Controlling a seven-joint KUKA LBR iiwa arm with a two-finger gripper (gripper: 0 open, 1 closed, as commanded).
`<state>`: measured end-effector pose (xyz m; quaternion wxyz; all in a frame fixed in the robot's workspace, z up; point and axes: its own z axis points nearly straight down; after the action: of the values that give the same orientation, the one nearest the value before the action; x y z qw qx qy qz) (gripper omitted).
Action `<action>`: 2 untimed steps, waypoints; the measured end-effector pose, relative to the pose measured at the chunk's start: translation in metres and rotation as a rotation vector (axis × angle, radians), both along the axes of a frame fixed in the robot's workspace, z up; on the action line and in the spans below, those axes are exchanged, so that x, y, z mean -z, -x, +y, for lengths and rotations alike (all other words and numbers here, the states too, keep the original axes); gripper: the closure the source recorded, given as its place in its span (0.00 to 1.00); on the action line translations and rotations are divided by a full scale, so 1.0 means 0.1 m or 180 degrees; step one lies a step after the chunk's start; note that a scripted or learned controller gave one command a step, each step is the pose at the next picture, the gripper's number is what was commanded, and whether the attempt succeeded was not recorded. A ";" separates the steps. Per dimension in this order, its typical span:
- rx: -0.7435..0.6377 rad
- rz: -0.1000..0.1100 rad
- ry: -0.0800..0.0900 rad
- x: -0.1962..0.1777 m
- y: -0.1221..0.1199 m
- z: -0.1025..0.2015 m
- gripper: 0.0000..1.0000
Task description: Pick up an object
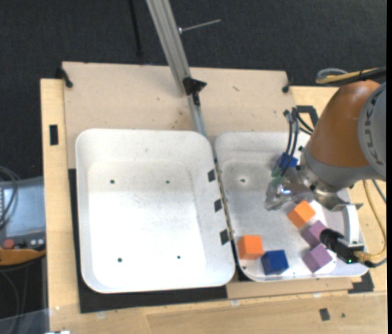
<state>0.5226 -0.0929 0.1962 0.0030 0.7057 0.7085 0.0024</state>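
Two orange blocks (251, 245), two purple blocks (317, 257) and one blue block (274, 261) lie in the right bin (241, 162). The gripper (277, 195) hangs over that bin; its grip cannot be made out, and no writing is readable.

Five small blocks are lying in the right-hand bin (241, 160), all on its near half. An orange block (302, 213) is sitting just beside the gripper (277, 195), to the near right of the fingers and tilted. A purple block (314, 232) is lying just beyond it, farther from the fingers, and another purple block (317, 258) is resting nearer the bin's front rim. An orange cube (251, 246) and a blue cube (275, 261) are sitting side by side, well in front of the fingers.
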 end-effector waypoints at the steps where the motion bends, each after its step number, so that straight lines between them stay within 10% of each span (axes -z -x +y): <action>1: 0.0000 0.0000 0.0000 -0.62 -0.08 0.01 1.00; 2: -0.0009 0.0016 -0.0003 -0.77 -0.09 0.01 1.00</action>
<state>0.5319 -0.0921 0.2729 0.0010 0.7047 0.7095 0.0010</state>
